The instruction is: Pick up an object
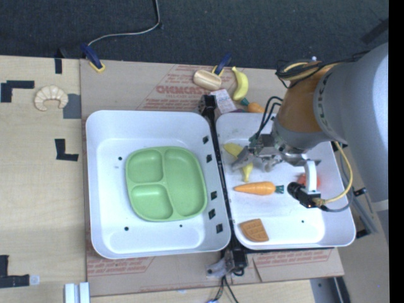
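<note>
My gripper (255, 163) is low in the right bin (328, 232), near its left wall, and stands open. A small yellow piece (247, 171) lies just under the gap between the fingers, and nothing is gripped. Another yellow piece (233, 149) lies just left of the gripper. An orange carrot (255, 188) lies crosswise right below the gripper. A tan wedge-shaped piece (254, 230) rests near the bin's front. A red item (312, 177) is partly hidden behind the arm's wrist and cable.
The left bin (104, 137) holds a green divided plate (166, 183). Beyond the bins lie a banana (240, 84), a bread roll (207, 78) and a small packet (224, 99). A croissant (52, 97) sits on the bench at far left. The arm's body (341, 100) covers the right bin's far right.
</note>
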Robot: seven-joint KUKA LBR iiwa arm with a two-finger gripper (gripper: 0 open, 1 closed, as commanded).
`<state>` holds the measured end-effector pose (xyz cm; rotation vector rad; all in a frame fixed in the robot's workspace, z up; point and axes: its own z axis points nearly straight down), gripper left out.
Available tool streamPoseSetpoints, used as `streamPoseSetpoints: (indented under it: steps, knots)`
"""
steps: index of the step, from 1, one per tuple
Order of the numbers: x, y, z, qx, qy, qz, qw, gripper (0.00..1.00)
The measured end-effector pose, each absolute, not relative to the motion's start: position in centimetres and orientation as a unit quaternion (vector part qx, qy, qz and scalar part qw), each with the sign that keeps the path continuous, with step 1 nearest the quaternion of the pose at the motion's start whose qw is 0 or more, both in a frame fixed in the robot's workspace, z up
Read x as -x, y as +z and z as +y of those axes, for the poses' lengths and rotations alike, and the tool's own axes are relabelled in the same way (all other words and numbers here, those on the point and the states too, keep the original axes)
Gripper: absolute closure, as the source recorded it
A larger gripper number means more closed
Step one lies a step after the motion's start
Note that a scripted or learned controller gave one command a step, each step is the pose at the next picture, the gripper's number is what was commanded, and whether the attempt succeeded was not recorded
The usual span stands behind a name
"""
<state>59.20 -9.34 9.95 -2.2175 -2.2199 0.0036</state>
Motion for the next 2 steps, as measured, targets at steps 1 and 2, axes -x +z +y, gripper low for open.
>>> streamPoseSetpoints:
  steps: [1, 2]
  knots:
    - [-59.26, 10.96, -9.30, 0.706, 0.0006, -0.708, 0.002, 1.00]
    - [-59.25, 10.95, -9.30, 0.706, 0.0006, -0.708, 0.002, 0.00]
